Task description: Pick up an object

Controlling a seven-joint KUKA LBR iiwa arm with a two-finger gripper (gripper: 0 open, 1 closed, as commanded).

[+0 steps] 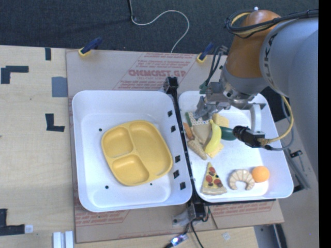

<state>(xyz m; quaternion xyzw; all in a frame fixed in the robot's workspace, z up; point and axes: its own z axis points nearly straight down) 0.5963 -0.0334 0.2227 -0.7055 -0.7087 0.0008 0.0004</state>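
We see the gripper (206,109) low over the banana (214,137) pile, centre-right of frame; finger state we cannot tell. Best descend straight, centred on one item.

Red printing is showing on the brown cardboard sheet (150,74) lying under the two bins, and its largest line is reading roughly "CHEMCAST GP". Smaller red lines are running above and below it, too small to read.
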